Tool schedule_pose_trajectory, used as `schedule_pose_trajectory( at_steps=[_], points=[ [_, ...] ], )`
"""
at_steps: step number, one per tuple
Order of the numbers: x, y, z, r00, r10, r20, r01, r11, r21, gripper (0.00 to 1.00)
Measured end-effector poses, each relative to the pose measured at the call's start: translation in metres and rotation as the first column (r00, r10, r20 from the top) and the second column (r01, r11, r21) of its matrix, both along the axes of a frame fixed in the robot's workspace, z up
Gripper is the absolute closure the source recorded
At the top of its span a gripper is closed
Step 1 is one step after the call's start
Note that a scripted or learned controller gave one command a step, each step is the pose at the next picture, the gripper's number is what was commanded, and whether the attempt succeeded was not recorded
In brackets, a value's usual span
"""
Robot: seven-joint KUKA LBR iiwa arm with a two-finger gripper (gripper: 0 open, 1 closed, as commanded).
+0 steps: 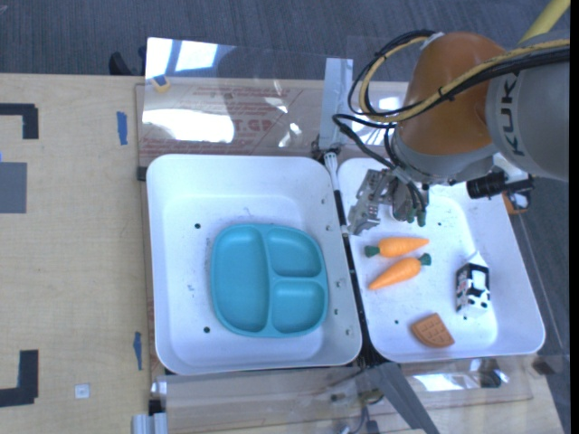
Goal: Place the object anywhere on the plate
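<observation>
Nearest the camera, at the front of the right bin (529,328), lies a small tan cracker (432,331), and just behind it to the right stands a black-and-white cow toy (472,287). Further back sit two carrots: the fatter one (398,272) and, just beyond it, a thinner one (400,246), lying nearly parallel and close together. In the left bin (172,242) rests the blue plate (269,278), a divided tray with three compartments, none of them bearing anything.

Behind the carrots the hand (384,202) hangs over the rear left part of the right bin, close to the wall between the bins. Nothing is seen between its fingers; whether they stand wide or narrow I cannot tell from this slant. Which object the task means is not settled either; all four lie in the right bin, well apart from the plate.

So the task looks barely begun: no grasp is made, and the pick, the carry across the dividing wall and the release on the plate all remain.

Furthest back, the grey arm bears the letters "KU" on its casing at the right edge. Faint red print shows on the clear sheet (235,107) behind the left bin, too blurred to read.
</observation>
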State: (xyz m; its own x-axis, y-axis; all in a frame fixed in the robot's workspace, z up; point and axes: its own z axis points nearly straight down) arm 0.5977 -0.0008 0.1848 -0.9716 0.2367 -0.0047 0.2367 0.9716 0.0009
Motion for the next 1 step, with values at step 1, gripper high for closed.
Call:
schedule_pose_trajectory(
  at_steps=[1],
  points=[
    [-0.0386,-0.0499,0.0,0.998,0.067,-0.006,-0.067,0.998,0.0,1.0]
  ],
)
